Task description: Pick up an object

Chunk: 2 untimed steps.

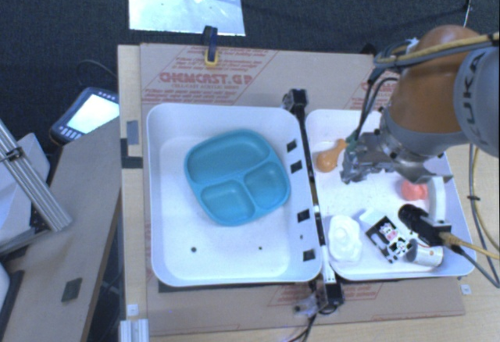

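My gripper [356, 169] hangs low over the middle of the right bin [328, 123], reaching in from the right under the orange-banded wrist. Just to its left lies an orange drumstick-shaped toy [329, 155], close to the gripper's tip; I cannot tell whether they touch. A pink object [413, 191] peeks out to the right of the gripper, partly hidden by the arm. Near the bin's front lie a white lumpy object [344, 239] and a small black-and-white object [389, 234].
The left bin [168, 247] holds a blue divided plate [237, 176] at its centre. A black divider rail [303, 161] runs between the two bins. A handheld pendant [84, 116] rests off the bench at the left.
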### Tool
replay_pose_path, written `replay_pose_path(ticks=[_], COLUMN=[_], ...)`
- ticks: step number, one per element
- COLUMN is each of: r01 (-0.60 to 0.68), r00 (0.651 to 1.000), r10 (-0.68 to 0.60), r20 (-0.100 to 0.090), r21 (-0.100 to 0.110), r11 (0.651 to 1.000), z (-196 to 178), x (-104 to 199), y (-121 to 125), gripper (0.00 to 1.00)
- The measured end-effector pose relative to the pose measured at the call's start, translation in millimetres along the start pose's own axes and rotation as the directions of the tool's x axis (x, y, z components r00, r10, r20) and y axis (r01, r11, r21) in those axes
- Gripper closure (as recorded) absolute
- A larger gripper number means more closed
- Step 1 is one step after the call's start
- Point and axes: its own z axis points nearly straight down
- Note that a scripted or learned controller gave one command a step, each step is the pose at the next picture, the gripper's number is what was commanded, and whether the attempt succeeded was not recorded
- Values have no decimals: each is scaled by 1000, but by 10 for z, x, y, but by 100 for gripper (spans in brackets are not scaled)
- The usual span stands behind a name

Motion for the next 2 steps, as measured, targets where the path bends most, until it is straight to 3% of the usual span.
replay_pose_path(ticks=[2], r01=[2], r00=[1000], r10=[-2], r20=[-1], r21=[1], r11=[1000], z=[-48], x=[1092], y=[-191], gripper=[100])
